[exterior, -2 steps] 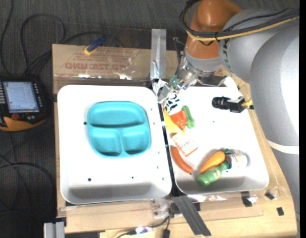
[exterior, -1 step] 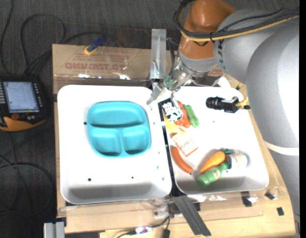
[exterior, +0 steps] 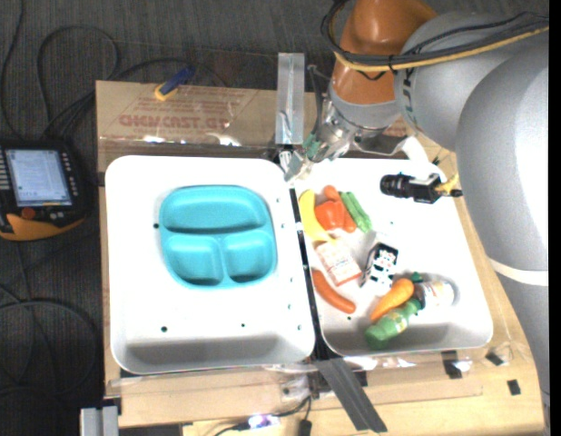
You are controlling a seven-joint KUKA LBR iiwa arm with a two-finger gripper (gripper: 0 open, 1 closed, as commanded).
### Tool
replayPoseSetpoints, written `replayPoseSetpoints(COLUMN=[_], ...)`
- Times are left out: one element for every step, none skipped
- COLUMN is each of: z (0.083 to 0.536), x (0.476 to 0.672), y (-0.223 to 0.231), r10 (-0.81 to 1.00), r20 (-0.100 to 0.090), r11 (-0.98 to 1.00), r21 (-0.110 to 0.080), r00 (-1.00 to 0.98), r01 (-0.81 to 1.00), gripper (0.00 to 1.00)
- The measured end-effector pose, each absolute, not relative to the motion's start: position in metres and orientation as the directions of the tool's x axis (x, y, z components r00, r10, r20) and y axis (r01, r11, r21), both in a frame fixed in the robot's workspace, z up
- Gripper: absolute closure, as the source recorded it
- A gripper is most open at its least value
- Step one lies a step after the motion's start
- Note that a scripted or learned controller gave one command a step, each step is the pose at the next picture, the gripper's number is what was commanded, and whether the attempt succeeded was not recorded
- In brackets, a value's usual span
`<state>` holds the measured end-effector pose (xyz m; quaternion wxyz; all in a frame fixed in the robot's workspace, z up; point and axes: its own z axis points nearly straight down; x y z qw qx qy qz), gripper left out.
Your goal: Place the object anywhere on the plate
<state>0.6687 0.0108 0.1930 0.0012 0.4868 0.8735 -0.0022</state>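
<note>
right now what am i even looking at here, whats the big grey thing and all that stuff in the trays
The big grey thing with the orange band is a robot arm, seen by one camera fixed above the bench, looking down at a slant. Its gripper sits at the far edge, over the seam between two white bins. The left bin has a blue divided plate. The right bin has toy food: carrots, a sausage, green vegetables, a small carton and a cow figure. Nothing visible sits between the fingers. The job is to move one item onto the plate.
</note>
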Motion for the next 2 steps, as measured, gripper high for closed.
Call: replayPoseSetpoints(z=[0.183,0.14], x=[0.588,0.573], y=[0.088,0.136], r10=[0.787,0.7], r20=[0.001,0.002], r11=[0.617,0.714], r21=[-0.001,-0.003], r00=[-0.617,-0.714], r01=[0.787,0.7], gripper=[1.0,1.0])
